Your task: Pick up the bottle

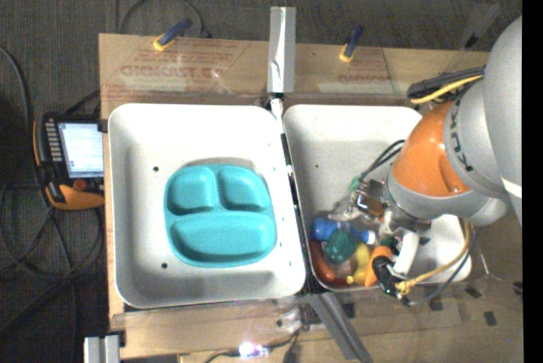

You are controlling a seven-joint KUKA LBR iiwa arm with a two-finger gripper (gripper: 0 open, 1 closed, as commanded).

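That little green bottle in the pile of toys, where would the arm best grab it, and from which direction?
The green bottle lies in a tight heap at the near edge of the right bin, with a blue piece to its left and yellow and red pieces around it. Coming straight down from above onto its exposed upper body looks best, since its sides are crowded. Its neck is too small to tell apart.

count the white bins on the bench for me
2. The left bin holds a teal divided tray; the right bin holds a cluster of small coloured items at its near end.
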